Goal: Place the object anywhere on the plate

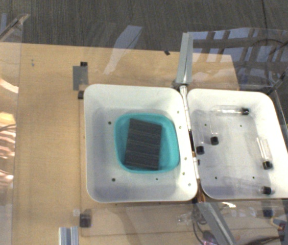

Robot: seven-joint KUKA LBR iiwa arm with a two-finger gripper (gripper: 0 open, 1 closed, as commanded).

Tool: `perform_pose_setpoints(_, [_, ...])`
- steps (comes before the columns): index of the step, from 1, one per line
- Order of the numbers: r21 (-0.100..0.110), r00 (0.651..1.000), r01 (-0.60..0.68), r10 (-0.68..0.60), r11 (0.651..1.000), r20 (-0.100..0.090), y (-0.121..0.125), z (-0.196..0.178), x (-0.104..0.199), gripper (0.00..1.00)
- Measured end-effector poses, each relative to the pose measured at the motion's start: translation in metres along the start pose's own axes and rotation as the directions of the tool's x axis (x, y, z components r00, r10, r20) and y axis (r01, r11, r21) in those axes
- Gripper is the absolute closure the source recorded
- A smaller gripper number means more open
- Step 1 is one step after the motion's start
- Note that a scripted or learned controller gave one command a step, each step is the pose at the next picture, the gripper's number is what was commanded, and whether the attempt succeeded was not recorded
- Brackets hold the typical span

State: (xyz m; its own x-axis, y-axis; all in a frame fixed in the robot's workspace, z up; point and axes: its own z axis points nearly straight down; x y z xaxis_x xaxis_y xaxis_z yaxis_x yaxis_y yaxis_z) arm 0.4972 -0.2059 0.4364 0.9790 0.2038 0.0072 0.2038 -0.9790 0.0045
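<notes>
A dark grey ribbed rectangular block (144,144) lies flat on a teal square plate (170,152) in the middle of the left white bin (98,137). The block sits fully within the plate's rim, tilted slightly clockwise.
The right white bin (236,188) holds several clear tubes with black caps, among them one near its back wall (230,111) and one by its right side (263,152). A metal post (184,60) rises behind the seam between the bins. A clear frame stands at the back right (271,55).
</notes>
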Motion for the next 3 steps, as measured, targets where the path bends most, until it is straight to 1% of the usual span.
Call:
perform_pose_setpoints(1, [0.005, 1.0, -0.001, 0.001, 1.0, 0.006, -0.004, 0.209, -0.01, 0.0])
perform_pose_setpoints(2, [-0.004, 0.989, 0.145, -0.145, 0.989, -0.004, 0.01, -0.001, 0.05, 0.0])
perform_pose_setpoints(3, [-0.003, 1.0, 0.005, -0.005, 1.0, -0.003, -0.002, 0.0, -0.008, 0.0])
